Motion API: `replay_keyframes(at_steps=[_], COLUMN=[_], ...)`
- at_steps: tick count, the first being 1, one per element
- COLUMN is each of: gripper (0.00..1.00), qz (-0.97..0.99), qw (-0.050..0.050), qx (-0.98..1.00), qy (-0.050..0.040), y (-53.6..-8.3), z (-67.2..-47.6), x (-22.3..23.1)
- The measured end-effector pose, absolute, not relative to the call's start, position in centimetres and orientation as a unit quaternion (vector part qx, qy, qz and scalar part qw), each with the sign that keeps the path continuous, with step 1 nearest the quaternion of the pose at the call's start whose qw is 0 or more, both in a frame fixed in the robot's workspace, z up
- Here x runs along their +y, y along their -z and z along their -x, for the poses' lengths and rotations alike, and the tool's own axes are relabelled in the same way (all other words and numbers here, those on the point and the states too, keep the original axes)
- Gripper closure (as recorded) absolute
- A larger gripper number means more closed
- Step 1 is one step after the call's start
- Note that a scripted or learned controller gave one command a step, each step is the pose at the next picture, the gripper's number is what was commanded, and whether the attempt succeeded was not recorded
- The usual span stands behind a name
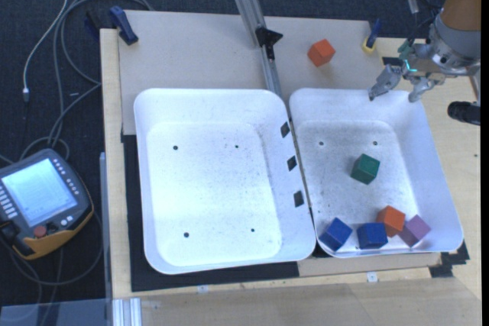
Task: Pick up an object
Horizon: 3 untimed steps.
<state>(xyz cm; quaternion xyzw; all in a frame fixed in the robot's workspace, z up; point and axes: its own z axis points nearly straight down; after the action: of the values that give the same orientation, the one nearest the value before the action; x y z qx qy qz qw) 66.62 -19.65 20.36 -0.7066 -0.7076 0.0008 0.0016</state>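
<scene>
Orange cube (322, 53) sits on the bench beyond the bins; gripper (399, 88), fingers spread and unladen, hovers over the right bin's (435, 164) upper-right rim.

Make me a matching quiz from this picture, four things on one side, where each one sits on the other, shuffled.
Things:
1. green cube
2. lone orange cube
3. purple cube
4. gripper

Places:
A. on the board behind the bins
B. over the right bin's far rim
C. middle of the right bin
D. right bin's near right corner

Pairs: 1-C, 2-A, 3-D, 4-B
</scene>
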Motion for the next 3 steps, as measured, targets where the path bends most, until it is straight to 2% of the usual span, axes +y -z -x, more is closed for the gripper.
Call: replay_keyframes(at_steps=[1, 2, 3], gripper=[0.00, 0.00, 0.00], qz=[0.707, 0.707, 0.706], qw=[0.005, 0.004, 0.003], qx=[-0.707, -0.708, -0.708], qy=[-0.0026, -0.0008, -0.0003], y=[-10.0, -9.9, -9.9], z=[-61.3, -56.0, -54.2], x=[-18.3, -14.0, -10.2])
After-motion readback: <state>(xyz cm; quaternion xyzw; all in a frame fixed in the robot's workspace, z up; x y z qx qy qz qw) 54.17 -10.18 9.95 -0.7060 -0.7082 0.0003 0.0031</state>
